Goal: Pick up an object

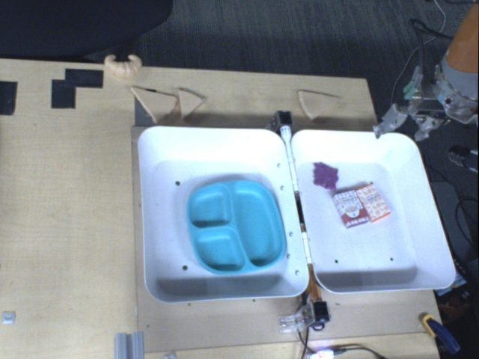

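Item: claw [405, 120], at the upper right, poised over the far right corner of the right bin [430, 200]; fingers splayed apart, nothing between them; placed, by my reading, at a waiting height outside the working area, so the bin floor lies unobstructed.

Item: small red-and-white printed packet [361, 204], flat on the right bin's floor, roughly central, a little toward the far side; likeliest pick candidate (flat, so a grasp would need its edges).

Item: purple scrap [325, 175], soft and irregular, just beside the packet's upper left corner, possibly touching; near the bin's left wall.

Item: blue divided tray [236, 224], three compartments, filling the floor of the left bin [153, 200]; little room round its rim.

Item: bench [67, 223], pale wood, bearing both bins.

Clearance: open floor right of and in front of the packet; the scrap crowds its left approach; the sloped walls stand well apart from it.
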### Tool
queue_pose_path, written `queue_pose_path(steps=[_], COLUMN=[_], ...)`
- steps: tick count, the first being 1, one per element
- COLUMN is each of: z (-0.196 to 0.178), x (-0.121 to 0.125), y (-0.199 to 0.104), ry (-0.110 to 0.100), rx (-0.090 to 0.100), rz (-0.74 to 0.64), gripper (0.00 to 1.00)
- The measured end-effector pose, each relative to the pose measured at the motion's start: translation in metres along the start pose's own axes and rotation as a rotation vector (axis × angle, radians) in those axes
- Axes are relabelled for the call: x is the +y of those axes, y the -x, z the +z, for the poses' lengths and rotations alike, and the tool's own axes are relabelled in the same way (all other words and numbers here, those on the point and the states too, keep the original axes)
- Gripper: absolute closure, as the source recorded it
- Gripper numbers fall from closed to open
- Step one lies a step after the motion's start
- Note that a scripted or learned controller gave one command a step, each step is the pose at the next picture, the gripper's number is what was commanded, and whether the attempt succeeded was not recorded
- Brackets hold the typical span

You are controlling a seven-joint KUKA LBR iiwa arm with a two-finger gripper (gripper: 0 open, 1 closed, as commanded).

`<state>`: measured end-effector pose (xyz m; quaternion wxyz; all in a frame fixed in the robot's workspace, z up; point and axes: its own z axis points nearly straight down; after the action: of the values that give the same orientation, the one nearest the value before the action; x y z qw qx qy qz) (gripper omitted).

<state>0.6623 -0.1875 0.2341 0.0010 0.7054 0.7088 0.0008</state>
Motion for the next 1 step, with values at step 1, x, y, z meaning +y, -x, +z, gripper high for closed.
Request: queue_pose_path(steps=[1], z=[0.1421], x=[-0.0236], y=[0.0113], ry=[-0.002], rx=[0.000], rz=[0.001], gripper=[0.00])
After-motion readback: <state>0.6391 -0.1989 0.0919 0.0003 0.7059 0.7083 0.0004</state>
